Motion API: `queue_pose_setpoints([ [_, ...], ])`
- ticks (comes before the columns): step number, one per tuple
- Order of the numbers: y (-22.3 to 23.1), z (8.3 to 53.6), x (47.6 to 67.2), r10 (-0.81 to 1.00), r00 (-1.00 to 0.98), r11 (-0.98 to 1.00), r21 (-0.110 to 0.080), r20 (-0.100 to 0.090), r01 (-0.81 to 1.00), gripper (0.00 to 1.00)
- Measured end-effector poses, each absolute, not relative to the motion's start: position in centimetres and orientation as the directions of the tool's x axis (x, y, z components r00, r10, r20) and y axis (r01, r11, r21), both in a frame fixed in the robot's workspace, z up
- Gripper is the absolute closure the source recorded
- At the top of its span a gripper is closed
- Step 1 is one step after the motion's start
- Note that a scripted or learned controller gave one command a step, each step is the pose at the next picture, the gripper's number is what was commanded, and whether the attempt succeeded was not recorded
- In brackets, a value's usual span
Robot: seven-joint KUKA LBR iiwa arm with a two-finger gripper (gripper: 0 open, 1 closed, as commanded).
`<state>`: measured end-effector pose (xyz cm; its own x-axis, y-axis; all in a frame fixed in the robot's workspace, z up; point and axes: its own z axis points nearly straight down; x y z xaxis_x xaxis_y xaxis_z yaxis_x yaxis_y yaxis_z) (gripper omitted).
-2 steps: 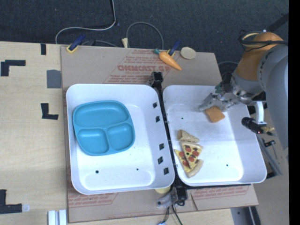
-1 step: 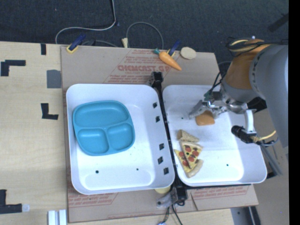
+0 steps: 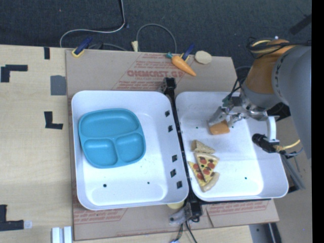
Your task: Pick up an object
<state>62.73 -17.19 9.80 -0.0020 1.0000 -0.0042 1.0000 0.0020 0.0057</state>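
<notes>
Bench [image 3: 30, 151]: pale wood top with black marks, overlaid by a printed cardboard sheet [image 3: 147, 72]; dark carpet beyond, with cables. Left bin [image 3: 121, 189]: holds a blue divided plate [image 3: 111, 137]. Right bin [image 3: 253, 178]: holds a tan bread piece [image 3: 219, 128] near its upper middle, long axis roughly left to right; a pizza slice [image 3: 204, 169], tip pointing to the lower edge; a sandwich wedge [image 3: 202, 147] just above it. Hand [image 3: 223, 116]: directly over the bread piece, touching or nearly so; finger state cannot be told. Carrot [image 3: 183, 65] and pale round item [image 3: 203, 57] on the cardboard, outside the bins.
</notes>
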Motion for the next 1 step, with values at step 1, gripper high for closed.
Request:
queue_pose_setpoints([
  [1, -10.59, 18.36, 63.01, 1.0, -0.008, 0.008, 0.008, 0.002, 1.0, 1.0],
])
